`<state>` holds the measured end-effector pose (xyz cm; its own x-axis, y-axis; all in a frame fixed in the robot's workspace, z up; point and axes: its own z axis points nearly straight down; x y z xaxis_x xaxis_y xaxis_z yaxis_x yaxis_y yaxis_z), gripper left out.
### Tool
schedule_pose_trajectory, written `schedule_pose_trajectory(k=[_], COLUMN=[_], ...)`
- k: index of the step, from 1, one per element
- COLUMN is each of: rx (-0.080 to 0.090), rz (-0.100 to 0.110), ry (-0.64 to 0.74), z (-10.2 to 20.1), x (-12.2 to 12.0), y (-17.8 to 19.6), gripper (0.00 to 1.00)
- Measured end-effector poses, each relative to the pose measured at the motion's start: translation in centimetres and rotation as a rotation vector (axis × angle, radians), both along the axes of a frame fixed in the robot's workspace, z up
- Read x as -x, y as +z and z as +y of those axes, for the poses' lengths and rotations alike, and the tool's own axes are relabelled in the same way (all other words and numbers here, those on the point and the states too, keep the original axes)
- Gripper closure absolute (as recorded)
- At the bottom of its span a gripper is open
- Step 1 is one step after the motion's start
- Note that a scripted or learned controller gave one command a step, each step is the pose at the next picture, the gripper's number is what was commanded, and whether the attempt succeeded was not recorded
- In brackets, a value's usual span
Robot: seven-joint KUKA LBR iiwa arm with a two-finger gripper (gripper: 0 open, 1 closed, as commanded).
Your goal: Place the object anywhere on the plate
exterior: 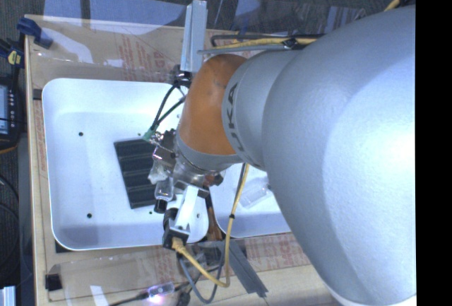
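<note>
Gripper (177, 224) hangs at the near edge of the left bin (70, 103), just right of the dark ribbed slab (134, 169). Cables and wrist hardware crowd it, so I cannot tell how far open it is, and nothing can be seen in its grasp.

The slab lies flat on the floor of the left bin, near the bin's right side, with its right edge tucked under the wrist. Its long axis runs from far to near, with the near end swung a little to the right. It is a flat rectangle, almost black and matt, crossed by several parallel ridges that seem to run across its short side.

Both bins are smooth, glossy white, shallow and round-cornered. A small part of the right bin (258, 221) shows beneath the arm (339, 156). The arm is a broad, smooth grey cylinder with a rounded orange band (205, 110) above the wrist. A thin yellow cable (235, 216) drops past the wrist. The bench (42, 255) around the bins is pale tan and flat.
</note>
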<state>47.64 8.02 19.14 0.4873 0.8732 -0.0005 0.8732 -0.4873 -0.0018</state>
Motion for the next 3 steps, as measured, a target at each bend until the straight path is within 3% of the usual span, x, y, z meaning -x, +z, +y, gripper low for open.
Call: schedule_pose_trajectory(k=[1, 2, 3], rx=[0.001, 0.0, 0.002], rz=[0.004, 0.001, 0.004], ry=[-0.049, 0.186, -0.098], z=[7.9, 3.5, 1.4], x=[-3.4, -2.4, -8.8], y=[-10.1, 3.9, -0.2], gripper=[1.0, 1.0, 1.0])
